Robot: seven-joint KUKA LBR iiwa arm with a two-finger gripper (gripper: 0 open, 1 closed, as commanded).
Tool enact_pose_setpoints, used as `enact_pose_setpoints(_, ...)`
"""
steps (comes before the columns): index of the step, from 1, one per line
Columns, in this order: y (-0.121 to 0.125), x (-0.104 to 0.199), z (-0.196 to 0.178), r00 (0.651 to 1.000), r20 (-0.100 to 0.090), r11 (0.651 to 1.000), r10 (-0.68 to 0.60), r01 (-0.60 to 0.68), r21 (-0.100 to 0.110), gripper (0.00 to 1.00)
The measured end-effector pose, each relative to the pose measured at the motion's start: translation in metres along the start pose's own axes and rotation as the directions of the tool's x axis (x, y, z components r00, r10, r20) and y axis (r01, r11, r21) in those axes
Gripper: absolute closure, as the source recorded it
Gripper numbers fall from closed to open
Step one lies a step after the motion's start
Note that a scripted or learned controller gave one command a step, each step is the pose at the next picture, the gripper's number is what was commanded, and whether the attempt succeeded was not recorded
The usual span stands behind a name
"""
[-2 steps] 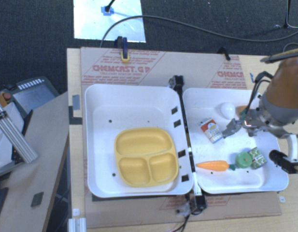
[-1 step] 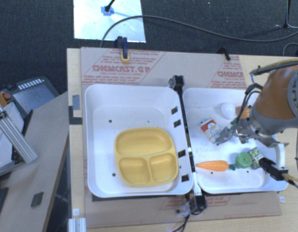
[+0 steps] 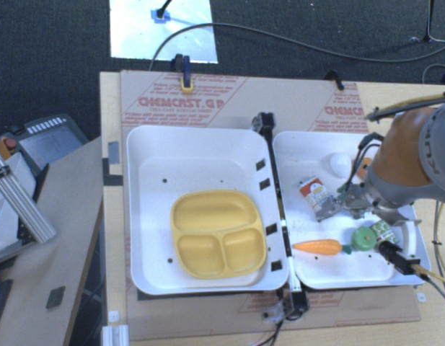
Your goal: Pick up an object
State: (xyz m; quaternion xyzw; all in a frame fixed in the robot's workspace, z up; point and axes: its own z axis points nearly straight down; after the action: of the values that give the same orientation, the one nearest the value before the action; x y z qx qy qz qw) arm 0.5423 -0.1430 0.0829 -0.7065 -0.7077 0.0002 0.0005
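Orange carrot (image 3: 317, 247), red packet (image 3: 313, 190) beside tool (image 3: 336, 201)

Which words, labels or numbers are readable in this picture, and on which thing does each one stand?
"CHEMCAST GP": red print on the board behind the left bin.
"CHEMCAST", cut off: red print on the same board behind the right bin.
Small pack in the right bin: red and white label, too small to read.
Grey device at the left: markings too blurred to read.

"chemcast gp" printed on the backing sheet (image 3: 180, 101).
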Motion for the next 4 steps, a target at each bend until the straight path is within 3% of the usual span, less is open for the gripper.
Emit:
enact_pose_setpoints(1,0.001,-0.001,-0.012,1.0,0.001,1.0,0.0,0.0,-0.004,1.0)
enact_pose_setpoints(4,0.003,-0.005,-0.185,1.0,0.003,1.0,-0.003,0.003,-0.01,1.0)
